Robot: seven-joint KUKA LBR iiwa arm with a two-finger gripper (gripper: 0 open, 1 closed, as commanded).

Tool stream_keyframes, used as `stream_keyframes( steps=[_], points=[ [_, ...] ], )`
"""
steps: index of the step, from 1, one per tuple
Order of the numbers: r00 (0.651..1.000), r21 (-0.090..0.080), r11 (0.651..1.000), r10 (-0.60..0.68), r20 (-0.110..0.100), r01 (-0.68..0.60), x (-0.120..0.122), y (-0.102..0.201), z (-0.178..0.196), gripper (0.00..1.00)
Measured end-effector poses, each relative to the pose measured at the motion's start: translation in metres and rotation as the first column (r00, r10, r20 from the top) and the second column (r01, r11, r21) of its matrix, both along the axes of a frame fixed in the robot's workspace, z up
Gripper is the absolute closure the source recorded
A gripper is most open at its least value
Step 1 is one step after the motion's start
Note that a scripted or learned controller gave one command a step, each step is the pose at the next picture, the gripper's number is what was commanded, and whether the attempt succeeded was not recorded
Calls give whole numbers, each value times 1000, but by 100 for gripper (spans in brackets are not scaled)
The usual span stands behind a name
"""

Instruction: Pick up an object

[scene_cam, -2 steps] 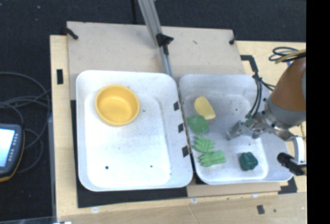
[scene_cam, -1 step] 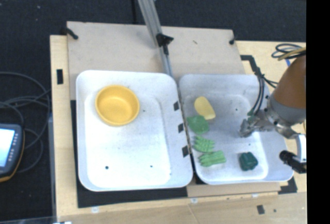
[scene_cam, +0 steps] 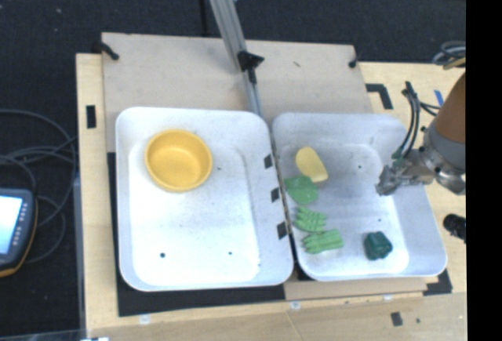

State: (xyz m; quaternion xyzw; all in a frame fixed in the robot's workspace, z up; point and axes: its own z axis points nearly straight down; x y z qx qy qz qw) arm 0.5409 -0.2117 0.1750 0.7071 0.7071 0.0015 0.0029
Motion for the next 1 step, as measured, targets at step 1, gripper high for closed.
stream_keyframes(
  steps=[1],
  points=[
    [1000, 0, 1000, 0, 0, 0, 9, 3, 58, 100]
  ],
)
